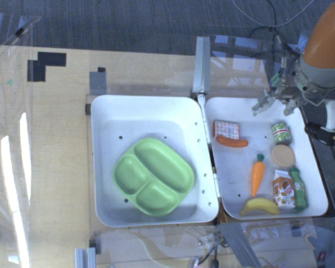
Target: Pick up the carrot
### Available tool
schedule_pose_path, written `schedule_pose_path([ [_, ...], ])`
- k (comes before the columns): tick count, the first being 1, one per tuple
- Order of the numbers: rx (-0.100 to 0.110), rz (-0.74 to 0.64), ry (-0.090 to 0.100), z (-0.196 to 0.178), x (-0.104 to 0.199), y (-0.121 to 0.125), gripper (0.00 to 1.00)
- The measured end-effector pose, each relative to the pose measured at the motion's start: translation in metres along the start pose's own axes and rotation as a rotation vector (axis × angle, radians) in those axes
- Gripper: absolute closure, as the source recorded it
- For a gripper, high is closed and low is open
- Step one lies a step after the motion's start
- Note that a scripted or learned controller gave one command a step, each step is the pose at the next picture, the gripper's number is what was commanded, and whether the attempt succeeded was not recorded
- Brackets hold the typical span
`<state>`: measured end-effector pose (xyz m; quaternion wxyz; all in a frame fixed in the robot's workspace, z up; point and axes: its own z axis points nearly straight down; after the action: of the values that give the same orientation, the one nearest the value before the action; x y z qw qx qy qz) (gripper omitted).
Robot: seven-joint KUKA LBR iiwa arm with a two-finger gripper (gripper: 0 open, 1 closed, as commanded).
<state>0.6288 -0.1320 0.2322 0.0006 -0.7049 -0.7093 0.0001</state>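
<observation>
You are seeing the grey two-finger gripper (274,104) hovering open over the right shallow white bin's (234,197) far edge, the orange green-topped carrot (257,175) lying mid-bin, pale wooden bench (56,166) and dark carpet (128,15) surrounding.

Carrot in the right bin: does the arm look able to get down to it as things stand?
Probably yes. The carrot lies uncovered with bare bin floor on both sides; the hot dog and banana sit clear of it.
</observation>
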Motion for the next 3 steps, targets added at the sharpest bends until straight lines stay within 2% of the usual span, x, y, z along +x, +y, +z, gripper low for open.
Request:
schedule_pose_path([
  [1, 0.0, 0.028, 0.001, 0.008, 0.031, 0.004, 0.0],
  [2, -0.006, 0.066, -0.002, -0.094, 0.088, 0.042, 0.0],
  [3, 0.002, -0.138, 0.0, 0.05, 0.091, -0.013, 0.0],
])
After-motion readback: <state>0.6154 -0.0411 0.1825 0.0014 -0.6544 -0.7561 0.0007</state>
